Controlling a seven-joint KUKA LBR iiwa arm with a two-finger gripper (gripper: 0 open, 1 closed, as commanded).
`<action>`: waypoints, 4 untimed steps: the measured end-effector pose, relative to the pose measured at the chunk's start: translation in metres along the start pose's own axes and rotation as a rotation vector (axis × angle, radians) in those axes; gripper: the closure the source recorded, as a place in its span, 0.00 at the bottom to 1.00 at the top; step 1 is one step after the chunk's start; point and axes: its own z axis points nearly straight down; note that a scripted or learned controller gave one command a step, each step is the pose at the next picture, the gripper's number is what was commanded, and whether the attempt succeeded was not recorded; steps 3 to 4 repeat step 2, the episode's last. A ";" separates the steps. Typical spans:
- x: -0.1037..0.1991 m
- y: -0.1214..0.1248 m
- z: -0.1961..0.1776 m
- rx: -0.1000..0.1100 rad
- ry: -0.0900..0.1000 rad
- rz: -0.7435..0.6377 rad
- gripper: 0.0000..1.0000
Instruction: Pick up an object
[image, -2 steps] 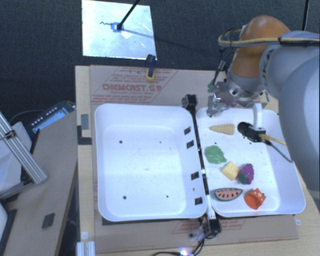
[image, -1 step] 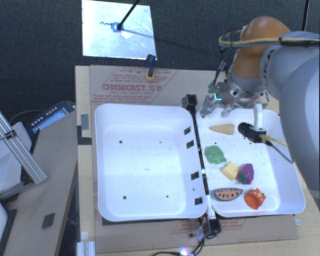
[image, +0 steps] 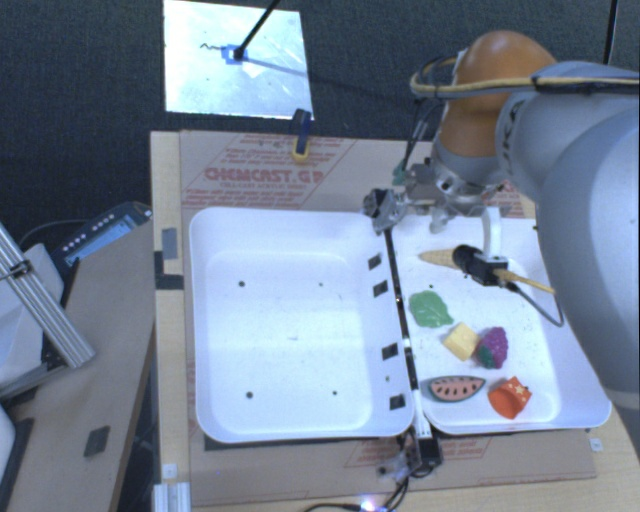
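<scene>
The right bin (image: 575, 390) holds several toy foods. They are a green leafy piece (image: 430, 308), a yellow block (image: 460, 341), a purple grape bunch (image: 492, 346), a watermelon slice (image: 456, 388) and an orange-red piece (image: 510, 397). A pale yellow cone (image: 436, 258) lies near the bin's far end. My gripper (image: 392, 208) hangs over the far left corner of the right bin, by the top of the divider. It is above and to the left of the cone and nothing shows in its grasp.
The left bin (image: 290, 320) is bare white with a few small dark dots. Black clips (image: 385, 290) line the divider between the bins. A yellow-and-blue clamp (image: 300, 135) sits at the bench's far edge. The grey arm covers the upper right.
</scene>
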 end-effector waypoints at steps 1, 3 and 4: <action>0.032 0.000 -0.007 0.000 0.000 0.001 0.00; 0.031 0.001 -0.018 -0.003 -0.001 -0.002 1.00; 0.031 0.001 -0.018 -0.003 -0.001 -0.002 1.00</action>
